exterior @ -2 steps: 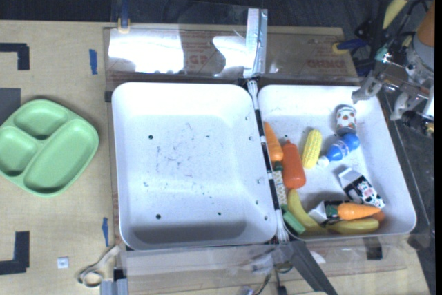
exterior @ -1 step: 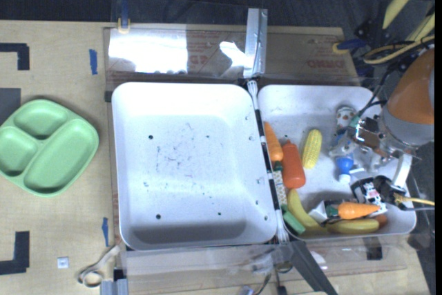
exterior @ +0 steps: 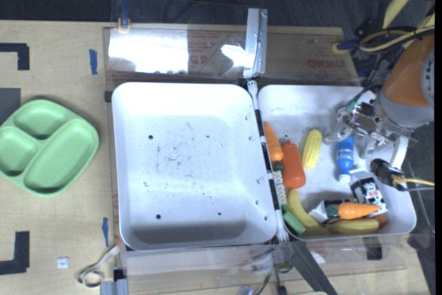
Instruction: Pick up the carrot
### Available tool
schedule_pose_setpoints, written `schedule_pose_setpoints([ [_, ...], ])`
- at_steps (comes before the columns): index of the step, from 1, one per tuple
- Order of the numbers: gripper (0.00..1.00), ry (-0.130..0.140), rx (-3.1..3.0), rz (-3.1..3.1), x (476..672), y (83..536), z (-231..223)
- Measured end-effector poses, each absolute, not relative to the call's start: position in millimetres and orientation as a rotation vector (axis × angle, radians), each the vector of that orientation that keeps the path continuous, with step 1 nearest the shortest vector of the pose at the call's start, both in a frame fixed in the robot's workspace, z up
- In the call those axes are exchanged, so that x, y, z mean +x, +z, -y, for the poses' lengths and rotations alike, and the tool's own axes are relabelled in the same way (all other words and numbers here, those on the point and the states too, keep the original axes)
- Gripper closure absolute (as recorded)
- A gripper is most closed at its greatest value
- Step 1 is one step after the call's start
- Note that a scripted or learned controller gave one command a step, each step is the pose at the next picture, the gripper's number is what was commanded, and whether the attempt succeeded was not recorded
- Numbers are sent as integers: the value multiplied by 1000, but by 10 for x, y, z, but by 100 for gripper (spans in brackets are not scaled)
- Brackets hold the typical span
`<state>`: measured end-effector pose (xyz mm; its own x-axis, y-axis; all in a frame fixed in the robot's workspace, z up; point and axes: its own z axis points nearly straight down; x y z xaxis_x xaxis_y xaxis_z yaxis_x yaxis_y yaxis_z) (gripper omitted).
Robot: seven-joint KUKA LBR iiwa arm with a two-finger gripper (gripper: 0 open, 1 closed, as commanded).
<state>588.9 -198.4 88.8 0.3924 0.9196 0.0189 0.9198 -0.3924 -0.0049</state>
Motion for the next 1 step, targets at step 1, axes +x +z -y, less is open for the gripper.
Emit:
schedule_pose_setpoints([
  [1, 100, -15, -2619, 1729, 5887, 979, 2021],
])
